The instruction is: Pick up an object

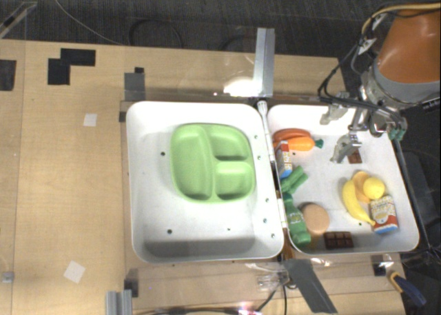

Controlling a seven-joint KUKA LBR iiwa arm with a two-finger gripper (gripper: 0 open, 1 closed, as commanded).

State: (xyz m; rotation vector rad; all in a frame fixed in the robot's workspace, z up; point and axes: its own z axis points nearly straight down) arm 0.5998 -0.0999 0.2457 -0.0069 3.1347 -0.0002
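We hover the gripper (346, 147) over the right bin (408, 200), fingers look empty; can't tell if spread or pressed together. Nothing picked yet. Candidates below: banana (353, 200), carrot (298, 143), brown disc (316, 218). Descent and grasp remain.

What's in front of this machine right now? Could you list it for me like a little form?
left bin: green tray
right bin: carrot, banana, lemon, cookie, chocolate, small carton, green pieces
gripper: over the right bin's upper part, holding nothing I can see
arm: top right
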